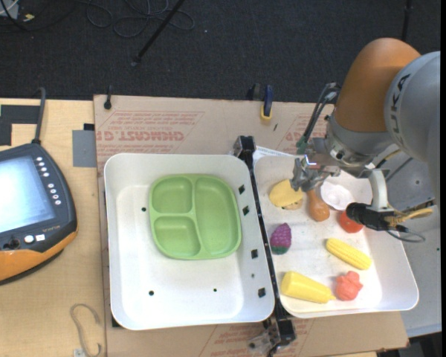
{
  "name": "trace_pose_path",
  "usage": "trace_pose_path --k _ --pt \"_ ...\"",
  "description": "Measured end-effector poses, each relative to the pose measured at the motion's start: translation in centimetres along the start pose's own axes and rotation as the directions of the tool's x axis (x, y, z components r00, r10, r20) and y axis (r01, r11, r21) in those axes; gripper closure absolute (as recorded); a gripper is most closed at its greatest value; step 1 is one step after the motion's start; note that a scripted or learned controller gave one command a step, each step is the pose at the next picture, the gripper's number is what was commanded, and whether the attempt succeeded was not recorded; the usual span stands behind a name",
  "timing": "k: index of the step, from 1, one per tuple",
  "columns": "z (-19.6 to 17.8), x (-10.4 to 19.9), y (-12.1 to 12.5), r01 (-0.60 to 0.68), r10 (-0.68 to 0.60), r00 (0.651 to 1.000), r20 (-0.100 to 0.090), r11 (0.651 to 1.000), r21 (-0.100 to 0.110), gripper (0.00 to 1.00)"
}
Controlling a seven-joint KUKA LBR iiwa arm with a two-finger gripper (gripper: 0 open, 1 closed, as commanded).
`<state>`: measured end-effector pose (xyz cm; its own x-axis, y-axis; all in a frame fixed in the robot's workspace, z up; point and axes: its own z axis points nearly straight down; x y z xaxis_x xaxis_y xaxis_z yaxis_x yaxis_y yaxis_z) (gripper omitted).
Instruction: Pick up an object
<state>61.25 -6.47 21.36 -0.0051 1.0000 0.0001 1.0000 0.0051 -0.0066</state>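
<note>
Hanging low over the upper left part of the right bin [401, 292], the gripper [306, 175] sits right of centre in the frame, just above a pale yellow lemon-like toy [284, 195] and an orange-brown oblong piece [318, 208]; whether its tips are spread or closed cannot be told at this angle, and nothing is visibly caught between them. Any object here would satisfy the task, and the nearest candidates are those two pieces directly beneath the tool. Further down the same bin lie a purple grape cluster [281, 237], a corn cob [348, 253], a yellow wedge [305, 287] near the lower edge, a small red-pink toy [348, 285], a red round item [350, 222] and a white round piece [336, 195]. The left bin [126, 288] holds a green divided plate [194, 216], well apart from the arm. To do this step well, I judge the tool should commit to a single target rather than straddle the yellow and orange pieces, which lie just beside each other; centring over the lemon shape and closing across its narrower axis looks safest. The bin's dividing wall is near on the left, so the descent ought to stay clear of it. A rounded plastic toy may squirt sideways if pinched off-centre, so a straight vertical approach seems wise.
</note>
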Motion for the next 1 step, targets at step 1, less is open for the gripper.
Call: trace_pose_path --k 1 --pt "-1.95 0.29 -0.2 -0.004 0.004 1.0 -0.001 1.0 -0.001 1.0"
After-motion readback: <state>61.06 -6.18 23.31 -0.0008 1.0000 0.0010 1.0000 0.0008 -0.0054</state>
